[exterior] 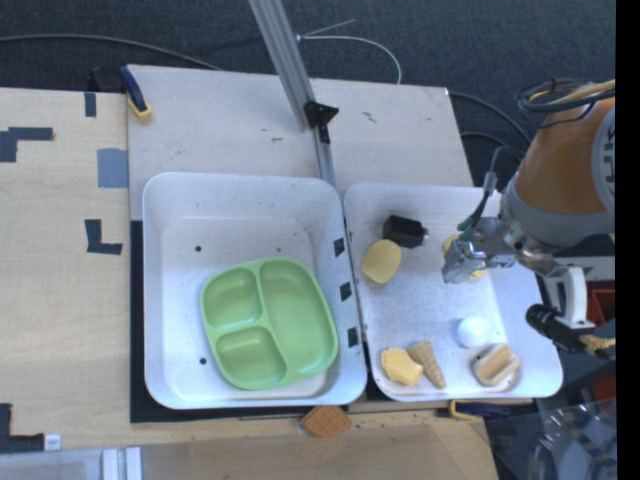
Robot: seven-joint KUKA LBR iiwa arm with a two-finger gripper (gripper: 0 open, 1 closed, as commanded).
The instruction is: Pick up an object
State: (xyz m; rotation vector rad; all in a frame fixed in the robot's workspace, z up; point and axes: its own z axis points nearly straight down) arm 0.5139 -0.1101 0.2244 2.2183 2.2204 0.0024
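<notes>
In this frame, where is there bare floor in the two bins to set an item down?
Left bin: bare strip behind the green tray. Right bin: open middle between yellow piece and white ball. Its front edge is crowded.

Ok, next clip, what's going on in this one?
A grey and orange robot arm reaches in from the right, with its gripper over the right bin. That bin holds a black object, a yellow round piece, a white ball and three tan food-like items along its near edge. Nothing shows between the gripper's fingers, so no pick is made yet. The left bin holds a green divided plate.
</notes>
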